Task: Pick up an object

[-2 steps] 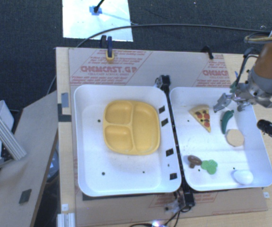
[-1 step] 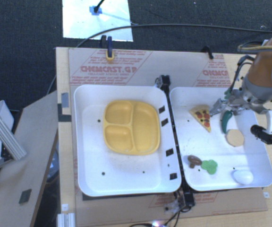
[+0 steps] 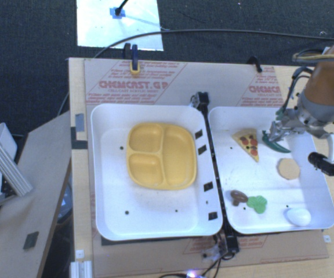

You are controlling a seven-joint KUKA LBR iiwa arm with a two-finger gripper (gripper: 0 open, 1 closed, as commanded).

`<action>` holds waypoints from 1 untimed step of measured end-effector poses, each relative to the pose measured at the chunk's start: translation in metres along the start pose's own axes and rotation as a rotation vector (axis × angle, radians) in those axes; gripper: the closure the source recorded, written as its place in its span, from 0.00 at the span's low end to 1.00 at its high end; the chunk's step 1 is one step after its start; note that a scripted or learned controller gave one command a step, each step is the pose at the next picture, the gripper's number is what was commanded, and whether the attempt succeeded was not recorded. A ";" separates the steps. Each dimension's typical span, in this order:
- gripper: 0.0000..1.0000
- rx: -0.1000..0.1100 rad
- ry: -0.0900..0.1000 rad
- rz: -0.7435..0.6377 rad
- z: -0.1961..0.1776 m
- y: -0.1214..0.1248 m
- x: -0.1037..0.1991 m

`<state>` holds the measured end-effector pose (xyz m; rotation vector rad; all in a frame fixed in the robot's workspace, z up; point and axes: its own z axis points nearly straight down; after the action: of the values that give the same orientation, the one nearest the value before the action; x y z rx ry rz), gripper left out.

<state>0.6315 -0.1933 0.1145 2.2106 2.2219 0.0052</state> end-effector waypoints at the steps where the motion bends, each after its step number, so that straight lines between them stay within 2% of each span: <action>1: 1.00 0.001 0.001 0.000 -0.044 0.002 -0.003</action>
<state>0.6332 -0.1959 0.1589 2.2108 2.2231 0.0051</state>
